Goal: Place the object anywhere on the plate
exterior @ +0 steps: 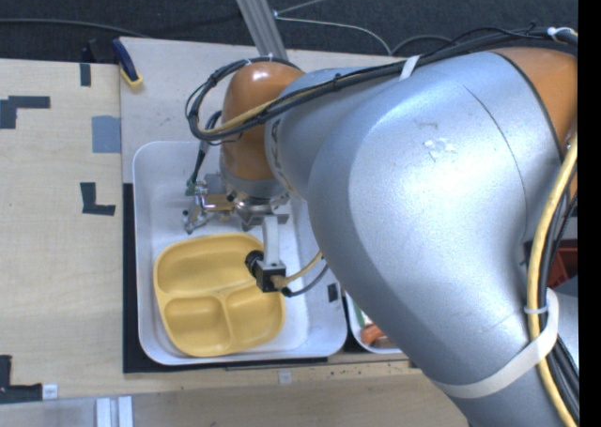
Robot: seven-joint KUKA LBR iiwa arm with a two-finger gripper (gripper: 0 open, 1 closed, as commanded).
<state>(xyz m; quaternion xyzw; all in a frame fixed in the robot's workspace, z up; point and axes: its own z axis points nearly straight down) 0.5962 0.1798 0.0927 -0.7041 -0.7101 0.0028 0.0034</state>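
Observation:
A yellow plate (211, 298) with three compartments lies in the front half of the left white bin (146, 228). My gripper (230, 207) hangs under the orange wrist band, over the middle of that bin and just past the plate's far rim. The wrist and the grey arm cover whatever lies beneath the gripper. I see no loose object on the plate's visible surface.
The large grey arm spans the right side and covers most of the right bin. A small orange-red thing (372, 333) peeks out at that bin's front left corner. A yellow-and-blue item (128, 64) lies on the bench at the back left.

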